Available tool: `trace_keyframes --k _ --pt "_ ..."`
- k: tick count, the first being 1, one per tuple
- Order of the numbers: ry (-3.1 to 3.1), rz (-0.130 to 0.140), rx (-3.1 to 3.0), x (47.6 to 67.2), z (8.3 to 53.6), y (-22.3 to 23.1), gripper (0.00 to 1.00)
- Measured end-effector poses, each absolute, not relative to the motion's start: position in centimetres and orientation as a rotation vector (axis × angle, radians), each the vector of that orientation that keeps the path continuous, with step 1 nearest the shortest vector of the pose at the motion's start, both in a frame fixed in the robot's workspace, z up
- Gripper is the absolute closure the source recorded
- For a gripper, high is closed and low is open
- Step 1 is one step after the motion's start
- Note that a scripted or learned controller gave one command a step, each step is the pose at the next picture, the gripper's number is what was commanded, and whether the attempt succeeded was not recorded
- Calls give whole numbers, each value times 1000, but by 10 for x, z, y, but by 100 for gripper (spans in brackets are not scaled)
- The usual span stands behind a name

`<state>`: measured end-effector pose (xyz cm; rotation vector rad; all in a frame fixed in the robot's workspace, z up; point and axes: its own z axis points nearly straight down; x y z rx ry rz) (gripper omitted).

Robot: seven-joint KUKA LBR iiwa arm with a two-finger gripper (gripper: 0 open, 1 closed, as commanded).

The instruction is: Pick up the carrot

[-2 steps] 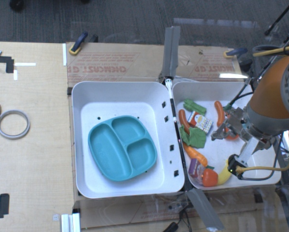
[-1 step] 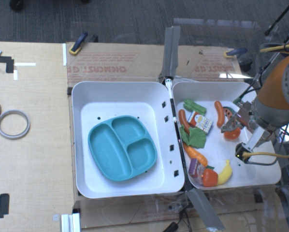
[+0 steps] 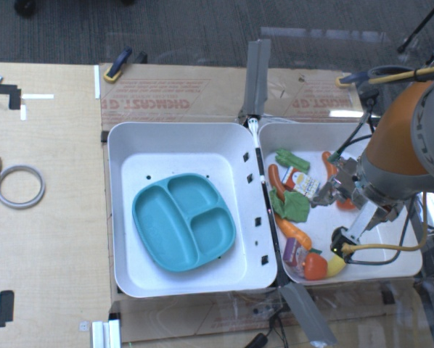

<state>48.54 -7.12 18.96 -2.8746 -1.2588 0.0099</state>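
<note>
- We see two white bins side by side on the desk: left bin [image 3: 123,216] and right bin [image 3: 398,267].
- Left bin carries a teal divided plate [image 3: 183,222], sitting a bit toward the bin's near-left part, turned at a slant.
- Right bin carries a clutter of toy food, all bunched along its left wall.
- Carrot [image 3: 295,232]: orange, lying flat and diagonal in the right bin's left half, toward the near edge, just below a green leafy piece [image 3: 292,206] and touching or nearly touching it.
- Near the bin's far-left part: a green pod-like item [image 3: 292,159], a red-orange sausage-like piece [image 3: 276,179] along the left wall, and a small printed packet [image 3: 304,183].
- Near-left corner: a purple item [image 3: 291,252], a red tomato-like ball [image 3: 315,267], a yellow piece [image 3: 336,266] beside it.
- Arm comes in from the right; the pincer [image 3: 326,194] sits low over the bin's middle, right of the packet and above-right of the carrot, apart from it.
- Pincer state: we can't tell, the tips are lost in clutter.
- Nothing seen between its tips; carrot lies in the bin.
- Desk left part: a tape roll [image 3: 19,186].
</note>
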Motion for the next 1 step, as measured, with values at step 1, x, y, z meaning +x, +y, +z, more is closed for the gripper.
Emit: trace_keyframes --k 1 --pt "-1029 11 -2966 481 189 -19 0"
